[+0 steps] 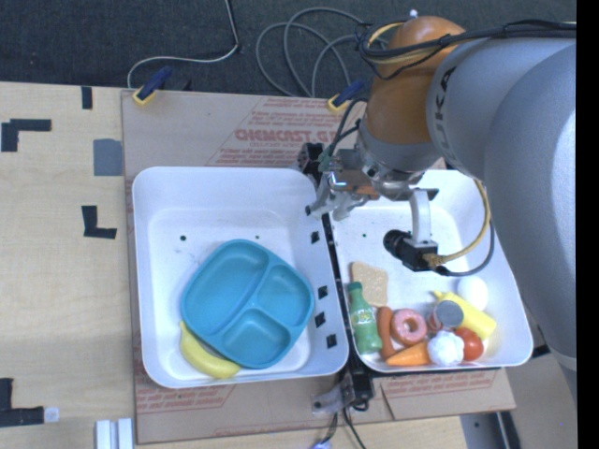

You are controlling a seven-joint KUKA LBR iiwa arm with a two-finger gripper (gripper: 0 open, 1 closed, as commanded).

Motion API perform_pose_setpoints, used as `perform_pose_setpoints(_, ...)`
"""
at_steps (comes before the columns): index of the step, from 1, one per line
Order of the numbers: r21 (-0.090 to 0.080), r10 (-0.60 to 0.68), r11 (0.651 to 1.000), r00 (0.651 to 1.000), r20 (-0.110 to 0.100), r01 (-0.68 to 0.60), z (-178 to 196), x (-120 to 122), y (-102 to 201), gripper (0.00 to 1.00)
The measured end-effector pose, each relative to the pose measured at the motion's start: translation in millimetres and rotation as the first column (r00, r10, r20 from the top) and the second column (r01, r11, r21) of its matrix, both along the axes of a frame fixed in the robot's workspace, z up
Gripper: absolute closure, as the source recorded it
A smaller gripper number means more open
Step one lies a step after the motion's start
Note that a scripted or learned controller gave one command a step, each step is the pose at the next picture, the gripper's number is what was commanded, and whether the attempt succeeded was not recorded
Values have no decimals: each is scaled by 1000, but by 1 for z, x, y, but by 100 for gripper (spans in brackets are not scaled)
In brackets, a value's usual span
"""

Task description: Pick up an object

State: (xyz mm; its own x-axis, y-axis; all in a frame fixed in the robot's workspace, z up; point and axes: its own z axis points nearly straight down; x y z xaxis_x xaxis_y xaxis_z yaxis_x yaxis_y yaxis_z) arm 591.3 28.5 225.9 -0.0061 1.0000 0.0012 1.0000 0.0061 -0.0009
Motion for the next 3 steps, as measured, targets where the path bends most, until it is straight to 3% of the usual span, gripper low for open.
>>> perform_pose_setpoints(1, -3, -7, 1000, 1000, -1, 7, -3, -13, -16, 100)
perform_pose_setpoints(2, -2, -8, 1000, 1000, 0, 8, 8, -3, -58, 100)
perform_pose_setpoints(3, 0, -2, 1000, 1000, 0, 2, 12, 5, -23, 100)
